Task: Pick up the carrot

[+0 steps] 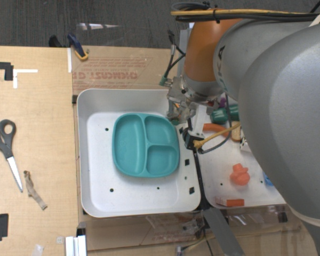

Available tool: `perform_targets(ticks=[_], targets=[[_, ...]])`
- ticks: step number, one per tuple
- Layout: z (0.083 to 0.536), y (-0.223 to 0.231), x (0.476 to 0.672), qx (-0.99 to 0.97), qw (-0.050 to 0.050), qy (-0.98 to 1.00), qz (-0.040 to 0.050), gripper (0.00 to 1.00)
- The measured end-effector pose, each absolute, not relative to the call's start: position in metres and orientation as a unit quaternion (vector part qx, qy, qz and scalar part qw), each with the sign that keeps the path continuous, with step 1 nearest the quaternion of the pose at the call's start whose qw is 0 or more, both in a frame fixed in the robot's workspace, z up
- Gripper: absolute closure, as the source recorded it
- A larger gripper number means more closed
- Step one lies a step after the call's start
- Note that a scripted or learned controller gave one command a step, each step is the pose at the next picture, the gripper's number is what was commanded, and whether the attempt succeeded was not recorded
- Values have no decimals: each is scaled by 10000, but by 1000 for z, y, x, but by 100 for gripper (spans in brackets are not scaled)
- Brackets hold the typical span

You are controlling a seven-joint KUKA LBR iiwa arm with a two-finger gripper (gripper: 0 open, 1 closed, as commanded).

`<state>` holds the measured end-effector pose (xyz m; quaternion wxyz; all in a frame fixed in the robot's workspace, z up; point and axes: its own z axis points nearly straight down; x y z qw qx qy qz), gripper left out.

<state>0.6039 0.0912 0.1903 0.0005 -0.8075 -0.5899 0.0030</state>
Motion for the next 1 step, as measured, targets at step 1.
perform_targets(ticks=[1], targets=[[239,-14,623,-7976,-3,-6032,16,100]])
